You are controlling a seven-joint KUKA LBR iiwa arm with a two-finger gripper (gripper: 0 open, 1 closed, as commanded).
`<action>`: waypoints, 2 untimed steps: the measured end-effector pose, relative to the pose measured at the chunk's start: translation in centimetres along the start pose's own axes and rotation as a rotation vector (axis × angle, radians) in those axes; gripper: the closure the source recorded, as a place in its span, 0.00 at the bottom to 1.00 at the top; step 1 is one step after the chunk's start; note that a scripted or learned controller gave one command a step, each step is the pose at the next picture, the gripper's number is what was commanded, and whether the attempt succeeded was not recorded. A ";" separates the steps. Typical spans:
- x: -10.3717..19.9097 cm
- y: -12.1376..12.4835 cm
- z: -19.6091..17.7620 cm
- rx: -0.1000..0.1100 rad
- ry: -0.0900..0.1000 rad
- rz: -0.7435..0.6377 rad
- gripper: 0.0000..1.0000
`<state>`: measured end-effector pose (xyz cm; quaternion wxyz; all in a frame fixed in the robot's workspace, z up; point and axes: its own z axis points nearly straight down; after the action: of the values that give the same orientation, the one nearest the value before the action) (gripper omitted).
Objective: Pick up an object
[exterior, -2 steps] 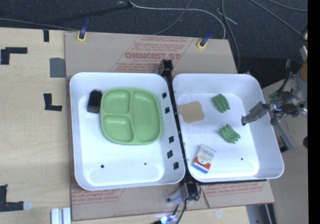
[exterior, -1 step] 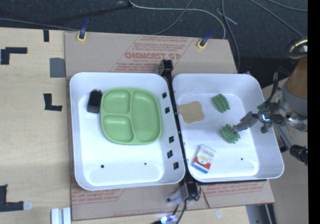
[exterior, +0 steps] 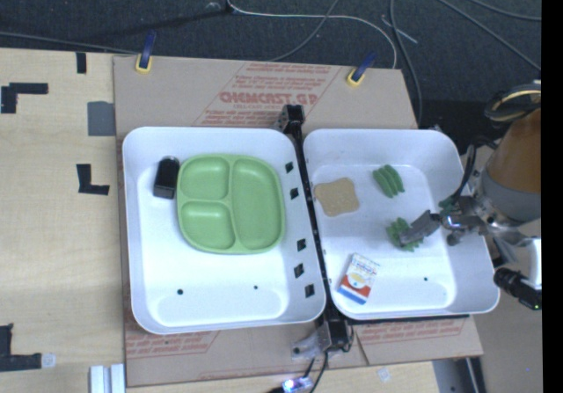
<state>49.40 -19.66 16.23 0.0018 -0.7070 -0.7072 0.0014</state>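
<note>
Tool (exterior: 420,229) low inside the right bin (exterior: 440,294), reaching in from the right edge, tip touching or just over a small green piece (exterior: 403,233). Finger state impossible to tell at this size. No lift yet: green piece lying on the bin floor, so judged at the approach-or-grasp stage, with closing and raising left to do. Near it, a second green piece (exterior: 388,180), a tan square (exterior: 337,197) and a small carton (exterior: 358,280). Farther out, left bin (exterior: 158,294) with a green divided plate (exterior: 231,204) and a black block (exterior: 165,178) beside it.
</note>
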 end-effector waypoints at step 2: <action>0.2 0.1 5.1 -0.001 0.001 -0.001 1.00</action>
<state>49.50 -19.45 11.10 0.0018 -0.7065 -0.7077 0.0008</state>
